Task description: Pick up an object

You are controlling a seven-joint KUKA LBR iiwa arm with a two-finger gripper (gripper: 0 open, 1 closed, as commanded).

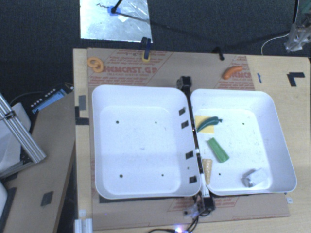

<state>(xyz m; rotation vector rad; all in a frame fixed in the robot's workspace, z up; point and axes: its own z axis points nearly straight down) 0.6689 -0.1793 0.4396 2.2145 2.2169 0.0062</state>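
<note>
Objects sit gathered in the right bin (pixel 272 110), where a pick would have to begin: a green stick (pixel 218 149) mid-bin, a dark green piece on a yellow slab (pixel 206 124) near the divider, a cone (pixel 207 169) and a grey-white block (pixel 253 177) along the near wall. The left bin (pixel 141 144) would suit receiving. How the claw stands I cannot tell.

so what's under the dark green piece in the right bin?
The dark green piece lies across a yellow flat piece, near the right bin's left wall. The yellow's lower edge and left corner show; the strip beneath the green is covered, so anything else there can't be told.
</note>
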